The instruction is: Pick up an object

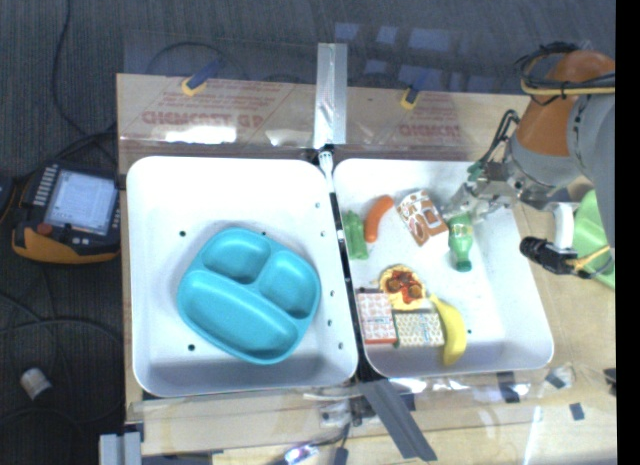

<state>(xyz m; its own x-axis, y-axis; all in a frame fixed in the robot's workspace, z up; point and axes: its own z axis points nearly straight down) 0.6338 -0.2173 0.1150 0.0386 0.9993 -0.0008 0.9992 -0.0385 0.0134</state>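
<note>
Gripper (478,196) low in right bin (520,283), finger state and any hold impossible to tell; green bottle (460,245) lies just beside it, so centre yourself over its body, clear of the snack packet (422,216).

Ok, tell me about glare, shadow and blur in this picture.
Camera view: soft overall; glare whitens the left bin's rim and the clear sheet behind; the blue tray casts faint shadow; the gripper and small items look blurry.
</note>
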